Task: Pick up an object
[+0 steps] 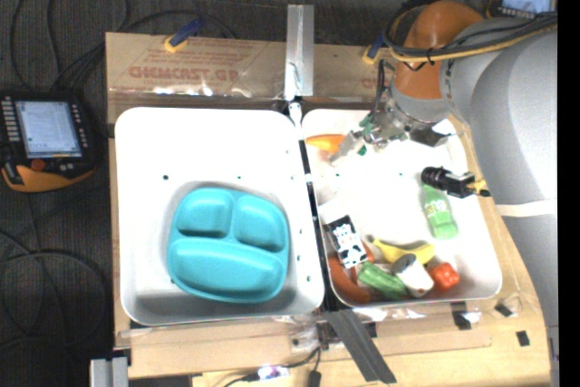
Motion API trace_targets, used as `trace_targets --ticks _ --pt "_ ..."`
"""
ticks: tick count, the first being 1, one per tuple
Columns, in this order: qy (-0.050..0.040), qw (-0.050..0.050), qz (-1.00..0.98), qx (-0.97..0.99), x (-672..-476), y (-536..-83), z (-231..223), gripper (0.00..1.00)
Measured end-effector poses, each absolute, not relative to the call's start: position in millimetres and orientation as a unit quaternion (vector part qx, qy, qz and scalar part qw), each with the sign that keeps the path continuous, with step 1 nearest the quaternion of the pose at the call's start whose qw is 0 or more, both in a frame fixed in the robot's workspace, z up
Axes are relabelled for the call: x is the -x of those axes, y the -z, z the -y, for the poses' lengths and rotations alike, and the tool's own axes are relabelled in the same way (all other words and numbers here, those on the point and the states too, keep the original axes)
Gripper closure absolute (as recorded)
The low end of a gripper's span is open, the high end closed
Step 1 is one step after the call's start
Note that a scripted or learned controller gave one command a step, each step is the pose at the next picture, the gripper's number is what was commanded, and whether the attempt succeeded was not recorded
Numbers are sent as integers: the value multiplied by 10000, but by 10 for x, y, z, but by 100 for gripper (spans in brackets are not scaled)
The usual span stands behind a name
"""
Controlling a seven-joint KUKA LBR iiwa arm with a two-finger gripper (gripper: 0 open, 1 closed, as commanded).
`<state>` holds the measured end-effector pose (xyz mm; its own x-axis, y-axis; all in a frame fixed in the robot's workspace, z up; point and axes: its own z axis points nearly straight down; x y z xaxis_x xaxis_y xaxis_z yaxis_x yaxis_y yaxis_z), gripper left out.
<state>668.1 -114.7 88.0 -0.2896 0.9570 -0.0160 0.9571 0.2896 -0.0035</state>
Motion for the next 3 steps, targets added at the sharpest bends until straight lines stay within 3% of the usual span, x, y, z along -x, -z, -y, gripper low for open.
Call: trace_targets --ticks 1,2,3 --pt "83 10 -8032 -5956 -6666 -955 1142 100" --pt "10 -6 -8260 -5637 -6076 -1819 686 100" --pt "14 -19 -7417 -6708 -5644 -2011 644 100"
